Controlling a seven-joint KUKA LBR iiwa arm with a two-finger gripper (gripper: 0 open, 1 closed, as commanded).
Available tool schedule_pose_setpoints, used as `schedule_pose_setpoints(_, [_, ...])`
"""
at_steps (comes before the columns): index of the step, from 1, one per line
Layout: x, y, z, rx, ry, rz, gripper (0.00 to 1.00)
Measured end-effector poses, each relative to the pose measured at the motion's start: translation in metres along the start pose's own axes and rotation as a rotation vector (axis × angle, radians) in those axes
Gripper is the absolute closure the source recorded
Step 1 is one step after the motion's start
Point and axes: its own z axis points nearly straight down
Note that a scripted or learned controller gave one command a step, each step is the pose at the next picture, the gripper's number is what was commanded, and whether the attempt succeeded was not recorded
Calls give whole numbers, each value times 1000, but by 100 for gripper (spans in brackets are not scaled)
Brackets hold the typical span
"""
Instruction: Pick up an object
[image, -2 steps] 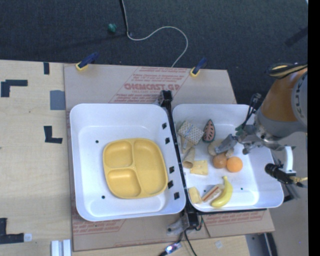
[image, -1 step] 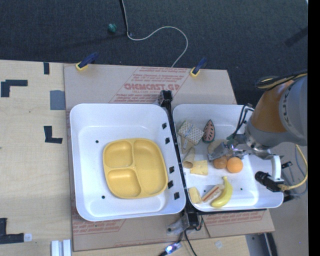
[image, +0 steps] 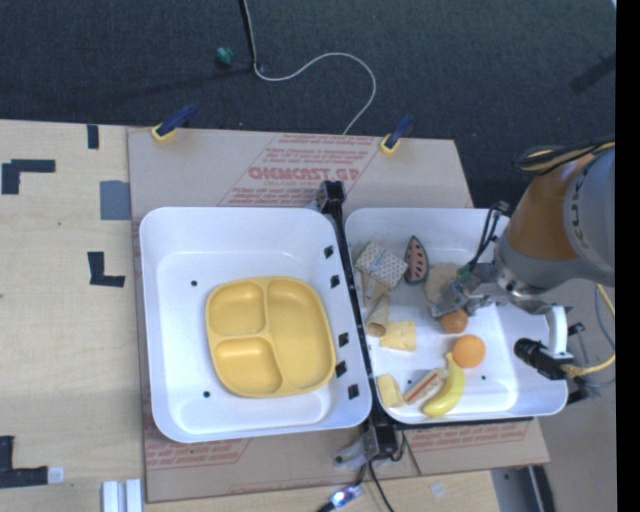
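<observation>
Just below the grey claw sits an orange ball, then a yellow banana. Left of the claw lie a red-and-green watermelon slice and, in the far white bin, a yellow tray.

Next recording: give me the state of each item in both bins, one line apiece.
Yellow divided plate: flat in the left bin, nothing on it.
Banana: lying in the right bin, near its front edge.
Orange: resting loose, just above the banana.
Watermelon slice: lying near the back.
Cheese wedge: flat, mid-bin.
Pincer: low in the right bin, over a small brown item.
</observation>
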Motion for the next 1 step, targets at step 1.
schedule_pose_setpoints(1, [-1, 2, -42, -2, 1, 1, 100])
